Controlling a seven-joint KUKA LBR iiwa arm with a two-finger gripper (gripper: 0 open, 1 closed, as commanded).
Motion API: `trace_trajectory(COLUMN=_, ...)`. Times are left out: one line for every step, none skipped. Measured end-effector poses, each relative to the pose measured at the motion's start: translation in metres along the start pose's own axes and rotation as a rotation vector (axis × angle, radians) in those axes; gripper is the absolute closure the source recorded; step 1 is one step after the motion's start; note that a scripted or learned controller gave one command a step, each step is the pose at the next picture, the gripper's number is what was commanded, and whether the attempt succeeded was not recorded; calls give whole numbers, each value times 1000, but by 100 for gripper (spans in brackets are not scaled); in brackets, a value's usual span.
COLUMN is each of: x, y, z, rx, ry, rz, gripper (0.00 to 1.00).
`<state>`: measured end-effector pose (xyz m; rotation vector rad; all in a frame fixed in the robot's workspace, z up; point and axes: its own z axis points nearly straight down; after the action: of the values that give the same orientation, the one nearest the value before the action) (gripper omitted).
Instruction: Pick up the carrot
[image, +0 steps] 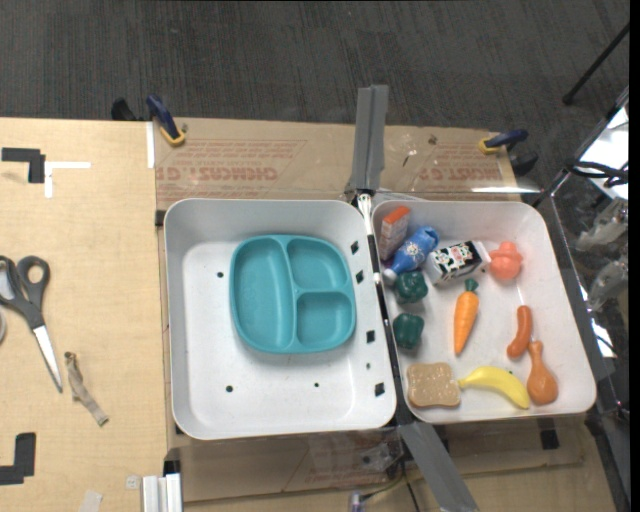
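The carrot (465, 316) is lying in the right bin (490, 335), pretty much in the middle of it. Its green top points at the far side and sits just below a little cow-print carton (458, 260), and its tip points toward the near edge. To its left are two dark green veggie-looking things (410, 287) (407, 330), both close but not touching it as far as I can see. On its right there's a sausage (519, 332) with a bare gap in between. Near the front of the bin are a slice of toast (433, 385), a banana (495, 386) and a drumstick (541, 377). The left bin (200, 380) has a teal divided plate (293, 294) in it. Scissors (30, 310) are out on the worktop (80, 230) at far left. As for the pincer, can't tell whether it's spread or pressed together.
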<state>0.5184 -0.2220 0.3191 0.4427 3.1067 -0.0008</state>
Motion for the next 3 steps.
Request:
trace_trajectory(x=39, y=-10, z=144, rx=0, ry=2, rz=230, gripper=0)
trace_trajectory(x=53, y=35, z=227, rx=0, ry=3, rz=248, gripper=0)
trace_trajectory(x=2, y=105, z=227, rx=0, ry=1, rz=229, gripper=0)
